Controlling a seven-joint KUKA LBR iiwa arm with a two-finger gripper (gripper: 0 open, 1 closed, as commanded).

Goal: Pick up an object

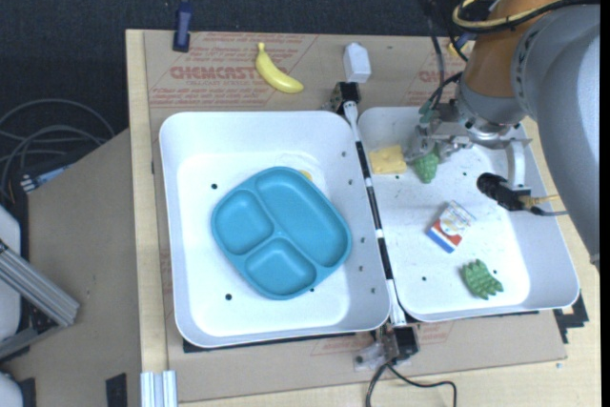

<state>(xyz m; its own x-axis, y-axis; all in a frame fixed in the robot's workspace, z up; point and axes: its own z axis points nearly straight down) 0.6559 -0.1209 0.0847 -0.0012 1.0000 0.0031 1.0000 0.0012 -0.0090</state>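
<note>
Small green lumpy toy (426, 170) — lies in the back-left part of the shallow white right-hand bin (534, 243), directly under the two-finger gripper (427, 148) of the grey arm with the orange band. The gripper's tip meets the toy's upper edge in this view. Whether the gripper is released, clenched or grasping the toy cannot be told from this angle.

Flat pale-yellow block (386, 159) — just left of the toy, beside the wall that the two bins share.

Small red, white and blue carton (448, 230) — near the middle of the same bin, apart from the toy and nearer the camera.

Green leafy toy (481, 280) — nearer still, close to the bin's front rim.

Shallow white left-hand bin (191, 167) — holds a blue plastic plate with three compartments (278, 232), lying flat and turned at an angle to the bin's walls.

Brown printed counter (229, 71) — behind the bins it carries a yellow toy banana (276, 71), a small white object (357, 62) near the bins' shared wall, and a small dark-blue object (182, 26) at its far left edge.
</note>
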